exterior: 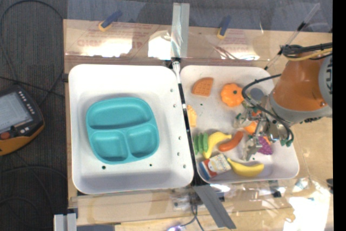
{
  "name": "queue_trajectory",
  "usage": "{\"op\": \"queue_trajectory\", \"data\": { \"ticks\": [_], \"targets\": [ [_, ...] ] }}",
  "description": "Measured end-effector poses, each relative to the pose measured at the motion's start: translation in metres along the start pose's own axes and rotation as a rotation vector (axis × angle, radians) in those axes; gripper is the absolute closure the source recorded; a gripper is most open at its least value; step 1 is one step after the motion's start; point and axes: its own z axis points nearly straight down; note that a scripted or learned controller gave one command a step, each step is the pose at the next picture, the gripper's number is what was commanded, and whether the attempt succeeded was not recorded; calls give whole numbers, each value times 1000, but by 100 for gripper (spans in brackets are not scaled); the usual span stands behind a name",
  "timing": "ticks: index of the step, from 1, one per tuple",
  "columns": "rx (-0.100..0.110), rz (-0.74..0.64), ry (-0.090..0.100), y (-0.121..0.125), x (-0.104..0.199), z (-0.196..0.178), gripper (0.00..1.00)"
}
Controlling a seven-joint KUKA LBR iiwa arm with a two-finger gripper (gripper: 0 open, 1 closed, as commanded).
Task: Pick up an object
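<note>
Camera view from above the bench: the grey arm with its orange band reaches in from the right, its two-finger gripper (254, 135) low over the toy food crowded into the right-hand shallow white bin (208, 104); whether the jaws stand apart or together cannot be told, since cables and the wrist clutter that spot. Just beneath and beside the tool lie a small purple plastic grape bunch (264, 145), a reddish-orange sausage-shaped toy (231, 142) and a bit of orange plastic, none of them visibly between the jaws. Nearest the bin's front wall rests a yellow plastic banana (247, 168), touching a red-and-white packet-like toy (214, 165); a second, curved yellow piece (217, 139) and a green pepper-like toy (201, 144) sit to their left. Farther back, well apart from the pile, lie an orange plastic pumpkin (232, 94) and a tan waffle-shaped piece (203, 86). The left-hand white bin (81, 116) holds a teal three-compartment plastic tray (122, 128). All these toys look light, hollow and stiff, with glossy, likely slippery skins; the sausage's narrow middle probably offers the surest pinch, while the knobbly grapes may roll out of a loose grip.
</note>
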Motion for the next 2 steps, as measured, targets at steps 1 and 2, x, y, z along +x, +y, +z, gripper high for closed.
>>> {"op": "queue_trajectory", "data": {
  "ticks": [1,2],
  "targets": [
    [6,-2,-5,0,-2,-11,100],
    [5,-3,-5,1,-2,-11,0]
  ]
}}
